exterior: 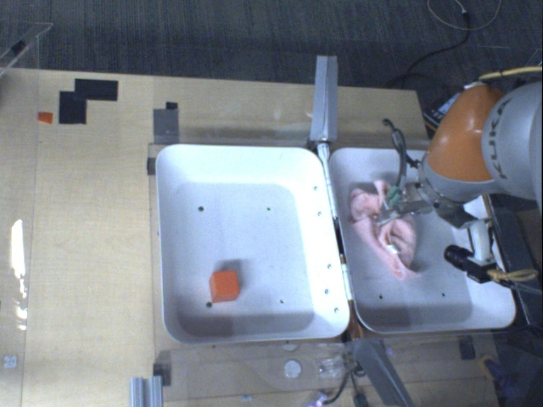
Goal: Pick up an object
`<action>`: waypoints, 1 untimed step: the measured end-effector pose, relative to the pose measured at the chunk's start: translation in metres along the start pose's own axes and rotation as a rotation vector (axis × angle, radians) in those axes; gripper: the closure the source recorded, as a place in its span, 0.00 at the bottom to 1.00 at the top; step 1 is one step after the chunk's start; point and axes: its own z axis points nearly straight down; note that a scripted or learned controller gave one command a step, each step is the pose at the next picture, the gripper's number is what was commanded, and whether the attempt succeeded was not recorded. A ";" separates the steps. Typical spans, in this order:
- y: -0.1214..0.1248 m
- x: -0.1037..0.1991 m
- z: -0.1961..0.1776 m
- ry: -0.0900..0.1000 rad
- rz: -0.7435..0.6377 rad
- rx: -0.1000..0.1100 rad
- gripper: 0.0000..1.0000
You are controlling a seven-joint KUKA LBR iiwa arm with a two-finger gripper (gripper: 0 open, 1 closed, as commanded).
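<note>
Hand (392,213) apparently touches pink cloth (383,231), lying diagonally.

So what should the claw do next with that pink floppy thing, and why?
Probably close gently and lift a little. The claw sits low in the right bin, right on the pink cloth, so the cloth looks within reach. I can't tell whether it has a grip yet; a small lift would show.

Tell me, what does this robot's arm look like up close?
The arm is a bulky, rounded body in smooth grey with a glossy orange band above the wrist. It narrows to a small metal gripper, with a thin dark cable looping up beside it.
</note>
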 end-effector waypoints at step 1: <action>0.017 -0.031 0.013 -0.001 0.046 0.010 1.00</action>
